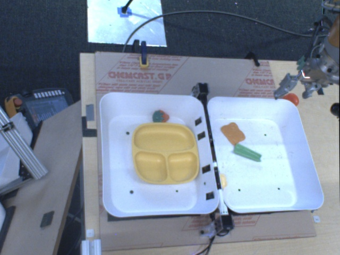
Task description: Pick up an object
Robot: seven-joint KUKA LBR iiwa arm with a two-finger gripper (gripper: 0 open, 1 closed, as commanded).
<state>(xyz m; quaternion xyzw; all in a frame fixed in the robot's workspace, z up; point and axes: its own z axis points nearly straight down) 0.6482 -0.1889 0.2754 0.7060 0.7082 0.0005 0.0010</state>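
The right bin (297,195) holds a flat orange-brown piece (232,133) and a green stick-shaped piece (247,152) just below it, both in its left half. My gripper (297,89) hangs above the far right corner of that bin, well away from both pieces. Its fingers (282,86) are spread open. A small red-orange object (290,98) sits at the bin's far rim, just beneath the left finger; no grasp on it shows.
The left bin (114,195) holds a yellow divided tray (164,153) and a small green and red object (160,116) behind it. A small yellow bit (223,181) lies by the divider between the bins. A black cable (239,19) runs across the back.
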